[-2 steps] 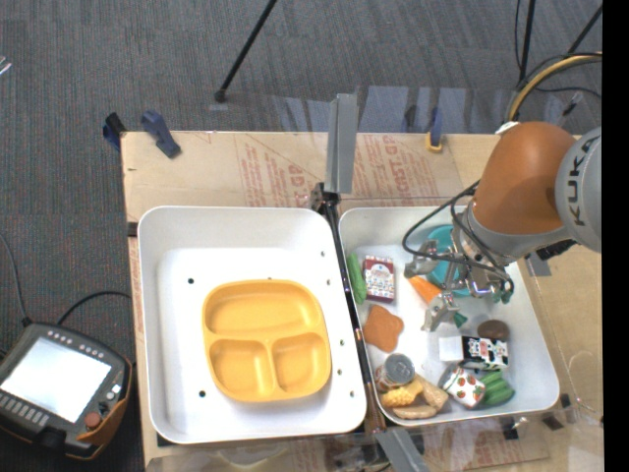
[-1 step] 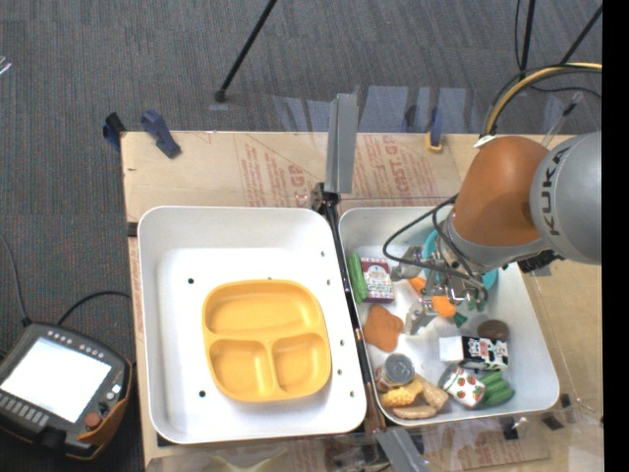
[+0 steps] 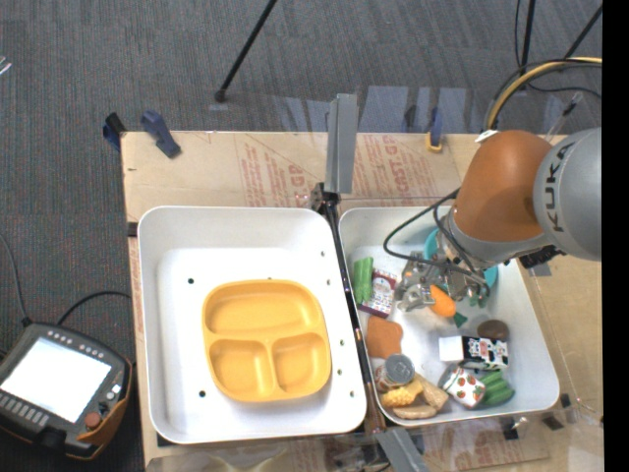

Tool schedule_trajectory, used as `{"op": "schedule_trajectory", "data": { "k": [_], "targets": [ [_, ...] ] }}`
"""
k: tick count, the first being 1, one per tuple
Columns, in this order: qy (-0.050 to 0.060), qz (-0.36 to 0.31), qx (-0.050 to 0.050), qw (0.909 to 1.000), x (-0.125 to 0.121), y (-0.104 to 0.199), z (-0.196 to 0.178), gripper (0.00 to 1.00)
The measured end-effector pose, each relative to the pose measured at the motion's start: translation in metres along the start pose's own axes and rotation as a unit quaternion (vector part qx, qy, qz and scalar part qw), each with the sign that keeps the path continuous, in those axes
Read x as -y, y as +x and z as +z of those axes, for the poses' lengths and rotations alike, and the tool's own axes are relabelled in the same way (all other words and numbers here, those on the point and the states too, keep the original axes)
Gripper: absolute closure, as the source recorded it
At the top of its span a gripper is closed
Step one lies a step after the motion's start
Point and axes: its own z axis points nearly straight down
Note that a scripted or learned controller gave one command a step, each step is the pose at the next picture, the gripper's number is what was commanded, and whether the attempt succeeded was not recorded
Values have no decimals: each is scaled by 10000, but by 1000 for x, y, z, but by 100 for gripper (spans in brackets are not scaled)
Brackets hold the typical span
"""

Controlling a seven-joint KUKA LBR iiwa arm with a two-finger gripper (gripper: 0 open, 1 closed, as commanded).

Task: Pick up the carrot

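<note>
While the arm's orange-banded wrist hangs over the right bin (image 3: 539,362), the pincer (image 3: 425,291) sits low inside it, among a tangle of metal parts and cable, and whether it is apart or together cannot be told from this slanted view. The carrot (image 3: 443,303) lies in the upper middle of that bin, just beside the pincer on its right and slightly below it in the picture, seemingly touching the hardware or tucked partly under it; only a short orange stub shows. Its long axis looks to run on a diagonal from upper left to lower right, but with so little visible, neither that line nor which end is the tip can be settled. My judgement is that the grasp hangs on this closeness: the carrot is at the pincer's edge and not clearly between its tips, so a small shift toward the right side of the bin may be needed. Close neighbours include a green pod (image 3: 364,279), a small printed packet (image 3: 381,293) and a round brown cookie (image 3: 384,337). The yellow tray (image 3: 265,340) sits in the left bin (image 3: 162,264), well apart from the work.
</note>
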Motion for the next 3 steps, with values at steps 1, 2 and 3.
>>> {"op": "schedule_trajectory", "data": {
  "k": [1, 2, 3],
  "targets": [
    [3, 745, 14, 9972, -15, 12, -110, 100],
    [3, 739, -33, 9973, -16, 14, -105, 0],
    [-1, 719, -110, 9974, 3, 25, 14, 0]
  ]
}}
